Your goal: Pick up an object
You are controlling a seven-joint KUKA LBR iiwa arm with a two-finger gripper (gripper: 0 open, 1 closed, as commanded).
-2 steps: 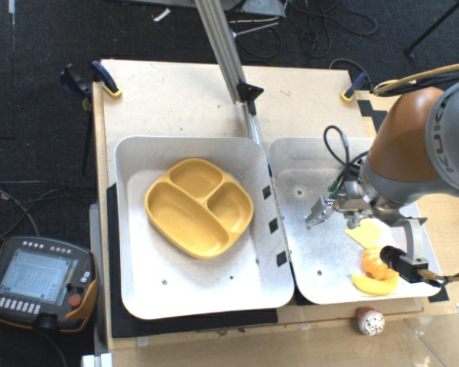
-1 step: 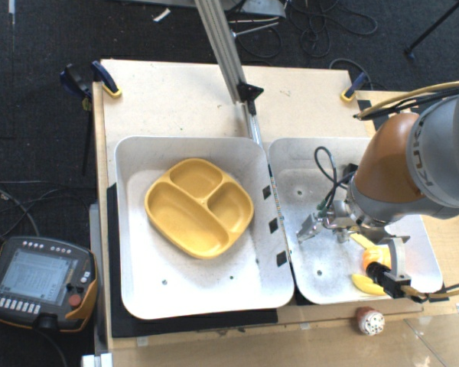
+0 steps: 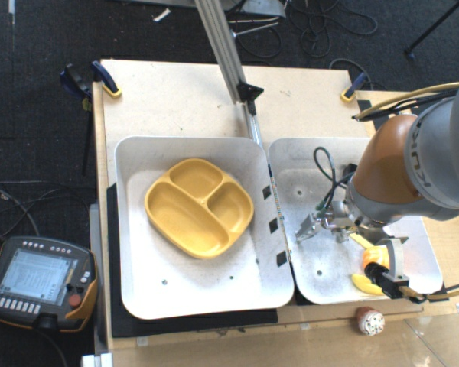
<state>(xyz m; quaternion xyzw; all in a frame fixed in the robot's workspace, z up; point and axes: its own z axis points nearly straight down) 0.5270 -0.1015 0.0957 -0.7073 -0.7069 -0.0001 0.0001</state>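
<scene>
Far to the left, off the bench on the dark floor, lies my teach pendant (image 3: 37, 281), screen up, its orange corner toward the bench; it sits within an operator's reach, I judge. Its screen is too small to read, and I can make out no brand or lettering anywhere in this view.

Next comes the left bin (image 3: 134, 281), a shallow white tray. In it rests a yellow divided plate (image 3: 200, 206) with three compartments, lying flat and right way up, a little above the bin's middle and apart from every wall. Nothing lies on the plate.

A grey metal strut (image 3: 220, 40) slants down from the top and ends at the seam between the bins, likely a fixed mount.

Then the right bin (image 3: 306, 277). My gripper (image 3: 310, 228) hangs low over its floor, near its left side, with my grey wrist and orange band above it on the right. It holds nothing that I can see, and I cannot tell how it is set. The things I could pick up are behind it: a yellow, banana-like object (image 3: 365, 284) and a small orange piece (image 3: 375, 257) near the bin's lower right corner, partly under my arm. So my tool is well apart from them.

Just outside the bin, on the bench's front edge, sits a small speckled ball (image 3: 371, 323).
</scene>
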